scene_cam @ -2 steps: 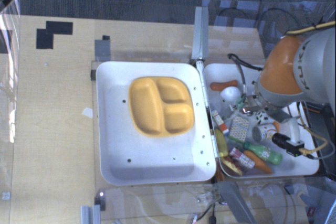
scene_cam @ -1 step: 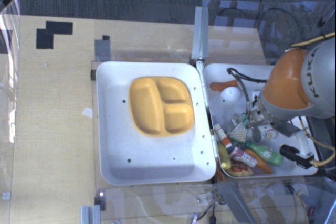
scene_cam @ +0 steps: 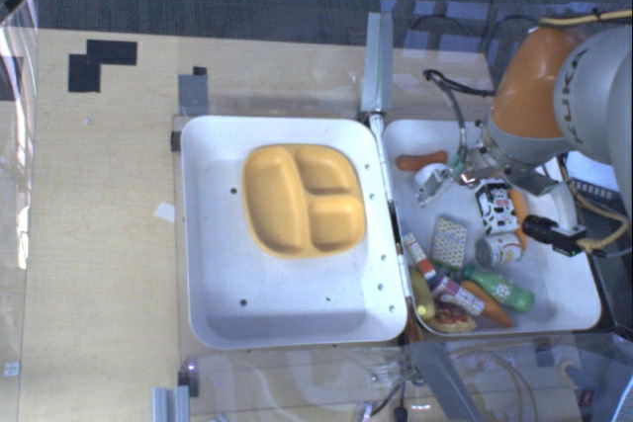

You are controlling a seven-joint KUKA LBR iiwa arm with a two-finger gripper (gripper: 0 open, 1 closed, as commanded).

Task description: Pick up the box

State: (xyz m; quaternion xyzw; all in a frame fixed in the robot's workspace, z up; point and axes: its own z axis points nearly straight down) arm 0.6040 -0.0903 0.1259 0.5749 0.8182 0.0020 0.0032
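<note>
Hovering claw [scene_cam: 465,168] sits above the box [scene_cam: 448,239].

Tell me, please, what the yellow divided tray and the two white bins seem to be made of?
The yellow divided tray looks like moulded plastic, matte, with soft rounded compartment walls. The left bin and the right bin seem to be smooth white plastic or coated metal; their rounded rims give faint sheen.

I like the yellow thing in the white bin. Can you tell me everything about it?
It is a yellow tray that looks like smooth plastic, rounded at its corners. It has three hollows: one long hollow on the view's left and two smaller ones on the right, split by raised ridges. It lies flat, open side up, near the middle of the left bin, resting on the bin's floor, apart from the walls.
</note>
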